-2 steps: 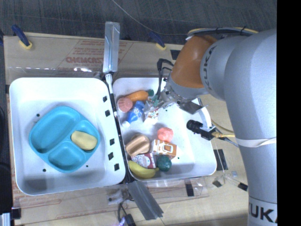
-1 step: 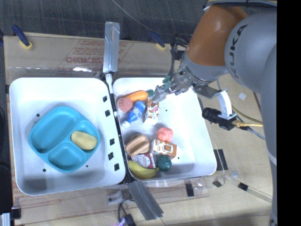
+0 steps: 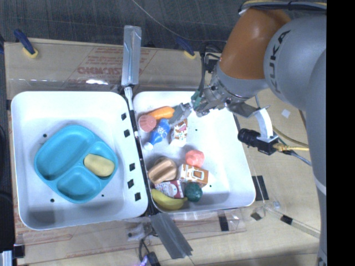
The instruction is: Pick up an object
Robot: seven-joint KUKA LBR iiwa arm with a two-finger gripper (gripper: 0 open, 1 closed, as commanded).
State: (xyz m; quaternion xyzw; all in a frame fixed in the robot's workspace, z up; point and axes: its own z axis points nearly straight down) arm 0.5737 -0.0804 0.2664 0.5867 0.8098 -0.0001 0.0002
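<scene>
orange band and grey casing mark the arm (image 3: 272, 43) as it reaches in from the right of the camera view, its wrist over the upper edge of the right bin (image 3: 233, 148). the gripper (image 3: 186, 111) hangs low at the bin's upper left, fingers pointing left and slightly down — toward the carrot (image 3: 162, 113), which lies just beside the tips, perhaps touching them. the carrot's long axis runs roughly left to right, nearly in line with the fingers rather than across them, so a close from here looks likely to catch only its end.

the fingers are dark and blur into the clutter under them; whether the jaws stand wide or narrow cannot be told, and nothing is clearly seen between them.

near the carrot sit a round reddish piece (image 3: 147, 123), a blue packet (image 3: 161, 132) and a small printed carton (image 3: 180, 131). lower in the same bin are a pink ball (image 3: 194, 157), a bread roll (image 3: 162, 170), an orange box (image 3: 194, 174), a dark green ball (image 3: 193, 192) and a banana (image 3: 168, 201) against the lower wall.

the left bin (image 3: 28, 204) holds a blue divided tray (image 3: 61, 159) with a yellow potato-like piece (image 3: 100, 165) in one compartment — well apart from the gripper.

the wrist body hides the bin's upper right corner, and the fingertips' exact height above the bin floor is hard to judge from this slant.
</scene>
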